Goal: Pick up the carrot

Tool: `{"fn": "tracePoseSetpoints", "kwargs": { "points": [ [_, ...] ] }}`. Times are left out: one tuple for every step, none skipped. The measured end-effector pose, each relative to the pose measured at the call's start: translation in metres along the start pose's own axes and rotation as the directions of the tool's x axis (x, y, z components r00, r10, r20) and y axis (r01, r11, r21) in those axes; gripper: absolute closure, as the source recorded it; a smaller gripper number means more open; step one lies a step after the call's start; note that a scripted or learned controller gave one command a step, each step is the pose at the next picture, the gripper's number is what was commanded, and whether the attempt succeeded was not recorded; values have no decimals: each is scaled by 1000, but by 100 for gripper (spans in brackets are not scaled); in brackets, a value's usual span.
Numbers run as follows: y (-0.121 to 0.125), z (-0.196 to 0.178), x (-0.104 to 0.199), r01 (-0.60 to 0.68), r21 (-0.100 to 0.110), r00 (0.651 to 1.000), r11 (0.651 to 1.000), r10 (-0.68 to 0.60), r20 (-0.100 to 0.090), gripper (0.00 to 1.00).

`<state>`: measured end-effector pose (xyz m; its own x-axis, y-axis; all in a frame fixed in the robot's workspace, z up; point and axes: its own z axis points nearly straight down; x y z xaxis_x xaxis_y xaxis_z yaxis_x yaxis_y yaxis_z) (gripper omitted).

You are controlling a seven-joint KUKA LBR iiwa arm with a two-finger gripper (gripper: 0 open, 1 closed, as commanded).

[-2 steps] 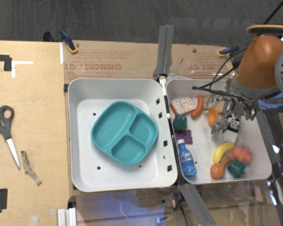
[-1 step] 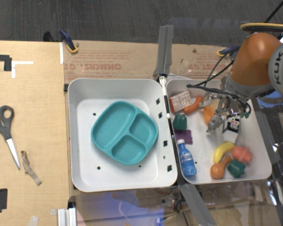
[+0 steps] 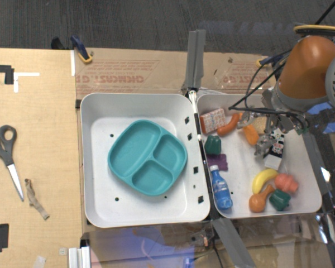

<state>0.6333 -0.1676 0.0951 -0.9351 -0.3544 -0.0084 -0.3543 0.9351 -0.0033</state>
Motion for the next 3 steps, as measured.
{"fn": "tracePoseSetpoints", "kwargs": {
  "points": [
    [-3, 0, -13, 60, -1, 998, 998, -60, -3, 0],
    [-11, 2, -23, 185, -6, 983, 983, -185, -7, 0],
    [-19, -1, -24, 349, 0, 937, 937, -349, 2, 0]
  ]
}}
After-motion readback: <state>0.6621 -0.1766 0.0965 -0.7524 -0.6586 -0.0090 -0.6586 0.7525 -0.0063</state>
